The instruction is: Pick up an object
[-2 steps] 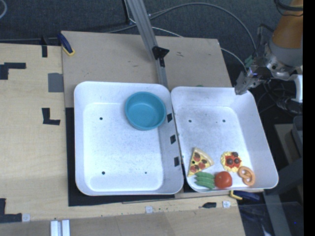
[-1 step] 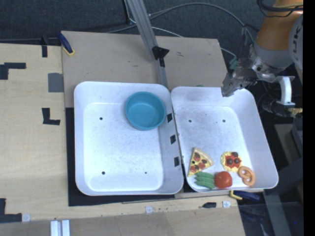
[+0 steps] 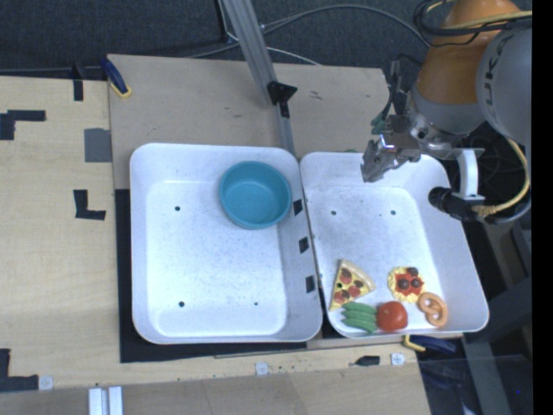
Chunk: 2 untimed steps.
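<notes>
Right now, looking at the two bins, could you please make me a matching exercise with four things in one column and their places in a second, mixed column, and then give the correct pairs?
Things:
1. blue bowl
2. pizza slice
3. tomato
4. pretzel

Places:
A. right bin, close to its near right corner
B. left bin, near its far right corner
C. right bin, by its left wall, just above the green vegetable
D. right bin, at its near edge, between the green vegetable and the pretzel

Pairs: 1-B, 2-C, 3-D, 4-A
</notes>
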Each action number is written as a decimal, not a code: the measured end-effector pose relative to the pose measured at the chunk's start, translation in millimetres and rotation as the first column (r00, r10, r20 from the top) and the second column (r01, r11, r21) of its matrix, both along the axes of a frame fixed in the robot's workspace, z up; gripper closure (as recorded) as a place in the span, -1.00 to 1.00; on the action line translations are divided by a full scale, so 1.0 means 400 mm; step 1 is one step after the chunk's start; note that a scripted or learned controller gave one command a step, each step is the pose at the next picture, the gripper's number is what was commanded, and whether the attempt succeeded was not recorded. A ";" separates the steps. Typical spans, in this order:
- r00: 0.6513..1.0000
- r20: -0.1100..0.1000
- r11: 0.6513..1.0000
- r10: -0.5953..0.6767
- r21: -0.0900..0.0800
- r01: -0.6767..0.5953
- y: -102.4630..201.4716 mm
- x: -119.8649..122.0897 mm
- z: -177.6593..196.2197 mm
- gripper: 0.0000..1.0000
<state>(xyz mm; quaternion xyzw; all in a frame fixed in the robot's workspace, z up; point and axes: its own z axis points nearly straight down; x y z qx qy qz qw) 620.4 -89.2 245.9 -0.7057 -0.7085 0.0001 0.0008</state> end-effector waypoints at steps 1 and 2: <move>1.000 0.000 1.000 0.000 0.000 0.000 0.120 -0.019 -0.033 1.00; 1.000 0.001 1.000 0.001 0.000 -0.001 0.265 -0.036 -0.014 1.00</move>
